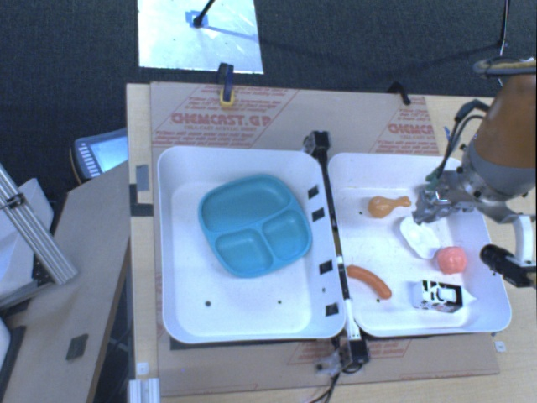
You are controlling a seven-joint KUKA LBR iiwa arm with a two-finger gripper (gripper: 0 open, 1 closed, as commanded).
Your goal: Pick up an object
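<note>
A divided tray (254, 235) lies in the left bin (180, 309); right bin (369, 313) holds several items.

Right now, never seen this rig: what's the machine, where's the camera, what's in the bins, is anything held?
One fixed camera looks down at a slant on a bench with two shallow white bins side by side. The grey arm with an orange band reaches in from the right; its gripper hangs over the right bin. The left bin holds a blue divided plate. The right bin holds a toy chicken drumstick, a white piece, a pink ball, an orange sausage and a black-and-white item. I cannot tell how the jaws stand, and nothing is visibly held.
</note>
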